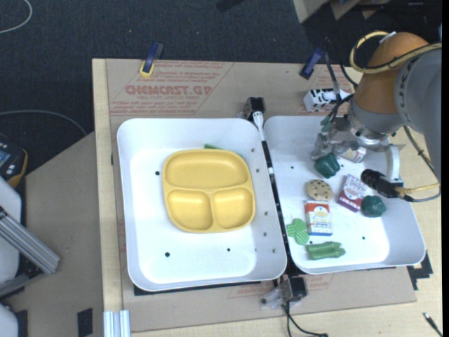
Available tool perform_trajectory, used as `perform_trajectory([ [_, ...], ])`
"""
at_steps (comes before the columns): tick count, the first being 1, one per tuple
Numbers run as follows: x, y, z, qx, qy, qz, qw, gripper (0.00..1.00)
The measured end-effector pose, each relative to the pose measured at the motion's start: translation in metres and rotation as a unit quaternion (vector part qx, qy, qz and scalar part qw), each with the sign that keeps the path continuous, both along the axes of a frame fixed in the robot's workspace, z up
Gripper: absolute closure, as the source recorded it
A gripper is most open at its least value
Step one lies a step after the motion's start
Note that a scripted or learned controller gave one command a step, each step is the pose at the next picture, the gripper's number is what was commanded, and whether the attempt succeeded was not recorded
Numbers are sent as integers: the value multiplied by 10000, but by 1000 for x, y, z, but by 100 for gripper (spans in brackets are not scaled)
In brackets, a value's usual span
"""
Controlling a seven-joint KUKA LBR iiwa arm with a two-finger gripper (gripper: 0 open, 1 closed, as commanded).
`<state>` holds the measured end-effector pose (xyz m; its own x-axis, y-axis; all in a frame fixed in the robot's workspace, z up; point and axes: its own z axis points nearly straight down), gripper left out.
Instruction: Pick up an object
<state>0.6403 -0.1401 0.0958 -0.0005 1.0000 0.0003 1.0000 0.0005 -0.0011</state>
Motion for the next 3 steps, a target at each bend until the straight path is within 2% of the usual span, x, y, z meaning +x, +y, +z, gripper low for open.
perform_trajectory([
  [2,12,6,119,-15,-53,6,10000,100],
  [3,13,6,130,-10,-31,4,10000,100],
])
